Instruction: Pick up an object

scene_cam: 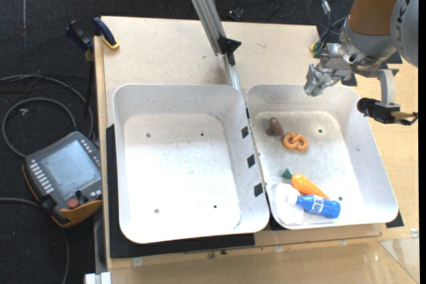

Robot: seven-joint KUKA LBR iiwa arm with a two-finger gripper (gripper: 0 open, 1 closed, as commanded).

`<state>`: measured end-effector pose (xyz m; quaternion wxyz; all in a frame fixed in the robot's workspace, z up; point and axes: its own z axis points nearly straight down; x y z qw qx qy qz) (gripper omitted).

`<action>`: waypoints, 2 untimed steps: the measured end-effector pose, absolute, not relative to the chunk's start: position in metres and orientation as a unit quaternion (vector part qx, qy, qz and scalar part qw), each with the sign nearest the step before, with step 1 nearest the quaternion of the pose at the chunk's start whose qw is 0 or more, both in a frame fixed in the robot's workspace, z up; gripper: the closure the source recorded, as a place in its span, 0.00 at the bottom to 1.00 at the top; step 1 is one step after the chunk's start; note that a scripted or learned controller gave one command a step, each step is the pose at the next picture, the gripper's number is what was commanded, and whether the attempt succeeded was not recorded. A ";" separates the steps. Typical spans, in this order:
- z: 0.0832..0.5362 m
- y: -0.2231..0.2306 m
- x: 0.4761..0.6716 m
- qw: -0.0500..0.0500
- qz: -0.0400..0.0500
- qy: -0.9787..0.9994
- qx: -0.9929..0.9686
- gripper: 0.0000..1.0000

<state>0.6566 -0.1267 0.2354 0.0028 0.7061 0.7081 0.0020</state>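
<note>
Camera view: nearest, a blue bottle (pixel 318 207) lies on a white lid (pixel 287 204) touching a toy carrot (pixel 307 185); farther in, the pretzel (pixel 295 142) lies apart, the easier pick; the gripper (pixel 318 82) hovers at the bin's (pixel 373 163) far rim, grasp state I cannot tell

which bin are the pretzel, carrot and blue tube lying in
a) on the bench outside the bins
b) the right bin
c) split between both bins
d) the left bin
b: the pretzel, the carrot and the blue tube all lie inside the right bin, the one nearer the arm, with the gripper above its far edge.
</note>
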 end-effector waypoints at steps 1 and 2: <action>0.264 -0.126 0.658 0.002 0.001 0.708 0.706 1.00; 0.267 -0.083 0.630 -0.001 0.000 0.709 0.705 1.00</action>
